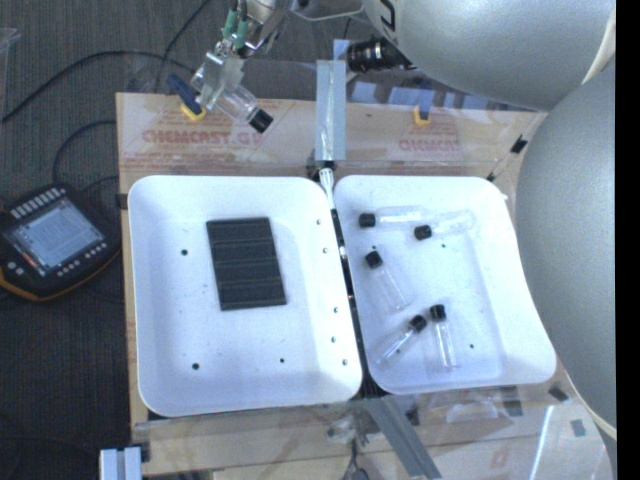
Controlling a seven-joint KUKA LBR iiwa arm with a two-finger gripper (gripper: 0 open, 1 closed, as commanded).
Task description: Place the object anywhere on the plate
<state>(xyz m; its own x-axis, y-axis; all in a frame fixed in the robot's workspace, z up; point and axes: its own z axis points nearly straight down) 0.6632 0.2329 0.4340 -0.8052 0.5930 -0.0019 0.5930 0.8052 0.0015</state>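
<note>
The end effector [228, 83] is up above the far edge of the surface [150, 138], past the far edge of the bin with the plate. Its fingers are clamped on a small clear vial [243, 106]. The vial is tilted, and its black cap points down toward the bins. It hangs in the air and does not touch anything below it.

Two white bins sit side by side on the surface. In the bin on the left side of the view [160, 368] lies the plate [245, 263]. The plate is dark and flat, with lines across it. It lies near the middle of that bin, a bit closer to the far edge. The held vial is well apart from the plate.

The bin on the right side of the view [520, 338] has five more clear vials with black caps. Two of them [395, 216] [445, 226] lie near its far edge. One [385, 276] lies near the middle, close to the wall between the bins. Two [400, 340] [441, 338] lie close together near the front edge.

A grey metal bar [330, 113] stands at the far edge of the surface, between the two bins. A hand controller with a screen [50, 240] lies on the dark floor, off the left edge of the surface.
</note>
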